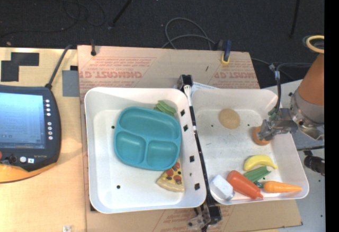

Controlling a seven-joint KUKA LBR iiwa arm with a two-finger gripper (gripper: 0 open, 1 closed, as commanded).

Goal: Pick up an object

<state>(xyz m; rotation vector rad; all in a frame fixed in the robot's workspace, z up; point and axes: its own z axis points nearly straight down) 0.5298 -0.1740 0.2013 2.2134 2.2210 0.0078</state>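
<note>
Jaw state cannot be determined: the gripper (pixel 266 130) sits low at the right wall of the right bin (pixel 212 99), directly over a small orange-brown object (pixel 260 137), and the metal hardware hides how the jaws stand. The object lies against the bin's right side, partly covered by the gripper. Whether it is gripped cannot be told.

Nearest neighbour: a round tan disc (pixel 230 118), flat on the bin floor to the left of the gripper, apart from it. Toward the near side of the same bin lies a cluster of toy food: a yellow banana (pixel 259 161), a green vegetable (pixel 258 174) just beneath it, a red-orange pepper-like piece (pixel 243 184) and an orange carrot (pixel 282 187) along the near right corner. A white, rounded item (pixel 222 188) rests in the near left corner, touching the red-orange piece.

The arm (pixel 313 93) enters from the right, its orange band above the grey wrist.

Left bin (pixel 98 119) contents: a teal compartment tray (pixel 148 137) in the middle, a green item (pixel 166 107) at the tray's far right edge, and a pizza slice (pixel 172 178) just beside its near right corner.

Both bins stand on brown cardboard (pixel 159 69). A tablet-style pendant (pixel 26 125) with a lit screen lies on the wooden bench (pixel 47 194) to the left, well apart from the bins.
</note>
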